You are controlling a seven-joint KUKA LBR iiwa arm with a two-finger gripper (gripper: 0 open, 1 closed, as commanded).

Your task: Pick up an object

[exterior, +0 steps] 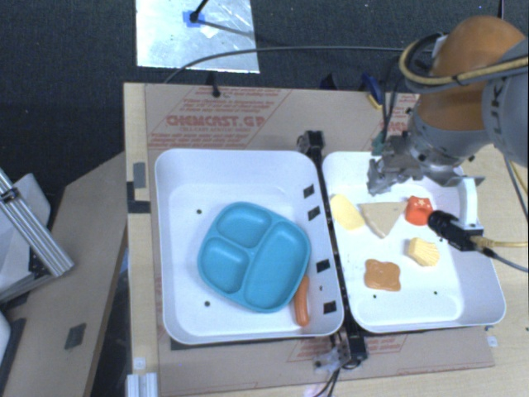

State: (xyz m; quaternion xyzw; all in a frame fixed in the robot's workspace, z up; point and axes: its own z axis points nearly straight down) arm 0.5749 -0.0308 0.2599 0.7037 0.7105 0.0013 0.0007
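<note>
Blue tray (pixel 252 255) and an orange sausage (pixel 302 299) are noted in the left bin (pixel 178 180). Right bin (pixel 479 300) holds food pieces; the tool (pixel 385 174) hovers above the pale wedge (pixel 382 217), approach step. Jaw state cannot be told; descent is required next.

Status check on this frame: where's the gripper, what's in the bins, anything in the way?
Gripper low over right bin, nothing seen held. Toy food under it: yellow piece, pale wedge, red piece. Blue tray and sausage in left bin.

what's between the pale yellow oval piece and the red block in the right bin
In the camera view, a cream wedge-shaped piece lies between the pale yellow oval piece and the red block.
</note>
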